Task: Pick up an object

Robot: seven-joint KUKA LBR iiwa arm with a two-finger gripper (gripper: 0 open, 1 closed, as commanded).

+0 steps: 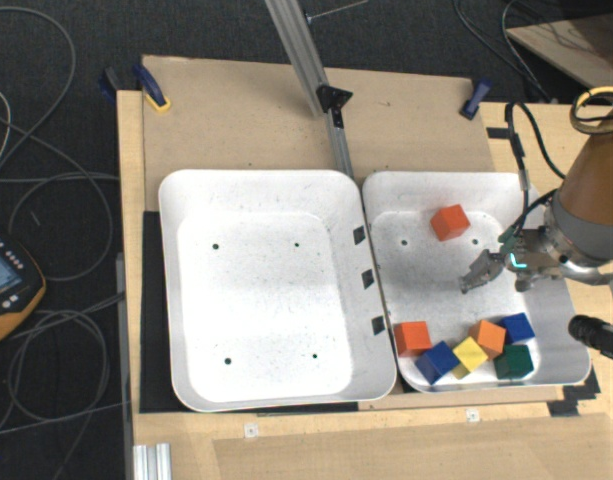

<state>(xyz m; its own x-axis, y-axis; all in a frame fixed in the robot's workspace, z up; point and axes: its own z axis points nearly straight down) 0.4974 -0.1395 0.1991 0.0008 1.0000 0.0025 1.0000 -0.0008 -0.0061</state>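
We look down on a pale wooden bench (pixel 406 128) that carries two shallow white bins, the left bin (pixel 256 288) and the right bin (pixel 406 238), pressed edge to edge with small black clips along the seam. A grey metal rail (pixel 301 43) runs up from the seam toward the top of the frame. Blue clamps (pixel 152 88) pinch the board at its far corners, and beyond the bench we see dark carpet (pixel 56 118) strewn with thin cables; a handheld pendant with a lit screen (pixel 4 283) lies at the left edge. The arm reaches in from the right, and its gripper (pixel 483 271) hangs over the middle of the right bin, with nothing visible between its fingers; how far apart they stand we cannot tell. An orange block (pixel 449 221) sits alone toward the far side of that bin, a little apart from the gripper. Along the near wall we find a cluster: another orange cube (pixel 413 336), a blue cube (pixel 436 360), a yellow cube (pixel 470 353), a small orange cube (pixel 491 335), a second blue cube (pixel 518 327) and a green cube (pixel 514 362).
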